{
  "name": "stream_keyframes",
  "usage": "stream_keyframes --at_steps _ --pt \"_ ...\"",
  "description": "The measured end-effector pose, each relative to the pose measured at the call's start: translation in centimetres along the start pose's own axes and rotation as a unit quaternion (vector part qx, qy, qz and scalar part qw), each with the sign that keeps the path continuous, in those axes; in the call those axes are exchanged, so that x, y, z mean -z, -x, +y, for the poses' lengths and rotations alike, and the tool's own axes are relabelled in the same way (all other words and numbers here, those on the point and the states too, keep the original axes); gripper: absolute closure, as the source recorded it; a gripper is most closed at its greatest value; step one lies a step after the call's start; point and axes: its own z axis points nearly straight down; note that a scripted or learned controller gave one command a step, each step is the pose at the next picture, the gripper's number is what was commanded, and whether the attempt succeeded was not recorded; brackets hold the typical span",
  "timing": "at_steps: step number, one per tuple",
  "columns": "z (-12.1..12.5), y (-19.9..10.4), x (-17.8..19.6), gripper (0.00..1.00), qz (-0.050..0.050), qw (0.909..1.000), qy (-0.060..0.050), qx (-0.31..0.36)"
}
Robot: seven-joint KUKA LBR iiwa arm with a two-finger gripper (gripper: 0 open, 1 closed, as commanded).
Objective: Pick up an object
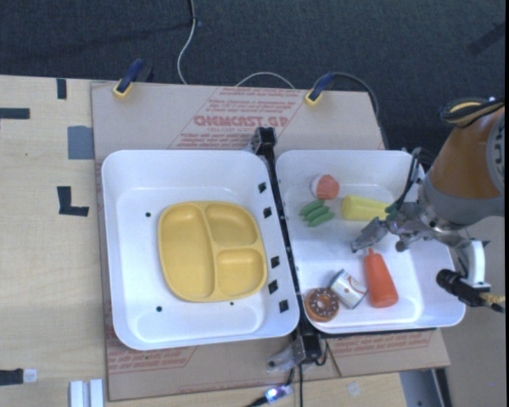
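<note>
1. Nearest the camera, a chocolate doughnut (322,304) sits at the near-left corner of the right bin (407,312), with a small silver can (349,288) touching or just beside it.
2. Just right of the can, an orange bottle (379,280) lies tilted toward the bin's near edge.
3. Toward the far edge lie a red-and-white round piece (326,186), a green vegetable (316,214) by the left wall, and a yellow piece (363,208) beside it.
4. Over in the left bin (119,227), a yellow divided tray (212,250) rests near the middle.
5. Reaching in from the right wall, the gripper (371,236) hangs between the yellow piece and the orange bottle's top; nothing shows between its fingers, and whether they are spread or clenched cannot be told.
6. Judgement: this is the approach step, no object picked yet. The orange bottle looks the likeliest target; the next move calls for centring over it, descending, and closing across its narrow width.
</note>
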Motion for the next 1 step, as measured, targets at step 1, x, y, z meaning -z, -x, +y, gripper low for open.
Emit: stream_keyframes --at_steps 1 --pt "-0.02 -0.05 -5.58 0.00 -0.001 1.0000 0.002 0.000"
